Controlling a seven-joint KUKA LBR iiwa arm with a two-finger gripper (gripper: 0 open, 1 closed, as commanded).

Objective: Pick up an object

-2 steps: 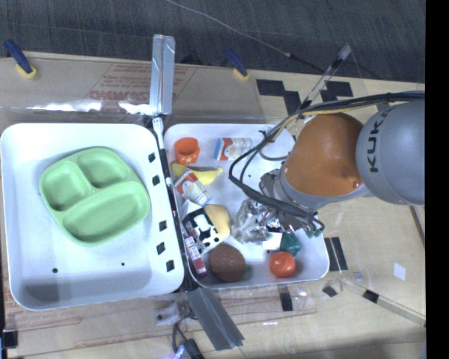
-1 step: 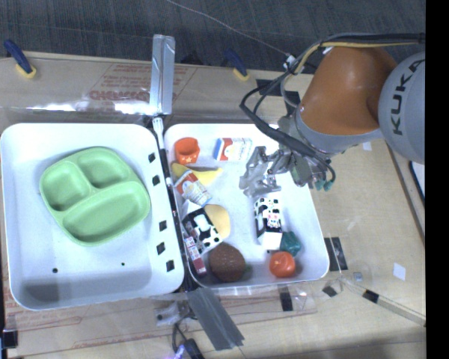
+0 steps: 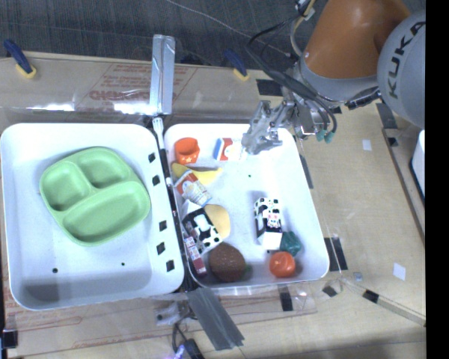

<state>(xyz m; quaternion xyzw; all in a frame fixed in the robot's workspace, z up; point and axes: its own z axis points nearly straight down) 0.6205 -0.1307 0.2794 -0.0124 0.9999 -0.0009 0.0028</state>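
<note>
We've got the gripper point(image 3: 256, 139) up over the far edge of the right bin point(image 3: 308, 200), w/ the arm coming in from the right. The fingers look nearly together & nothing sits between them, so we count it as empty-handed; the tips are small and a bit blurred, so that's our read, not a sure thing.

Closest candidate is the red-and-white carton point(image 3: 224, 149), just beside the tips at the bin's back. The orange cup point(image 3: 186, 151) is next to it on the left. Further toward the front: a black-and-white cow toy point(image 3: 268, 217) mid-bin, an orange ball point(image 3: 282, 263) & a brown ball point(image 3: 227, 261) at the near edge, plus a cluttered heap along the divider. The left bin point(image 3: 15, 223) holds a green divided plate point(image 3: 96, 194).

To do this step well, imo we should:
- open the fingers wide before descending, not on the way down
- pick one isolated thing; the carton is nearest, but the cow toy has more free space around it
- come straight down, centred, fingers across the narrow side
- stay off the bin wall at the back; a slanted approach there likely clips the rim
- avoid the heap by the divider, since things there touch & would probably shift or come up in twos.
</note>
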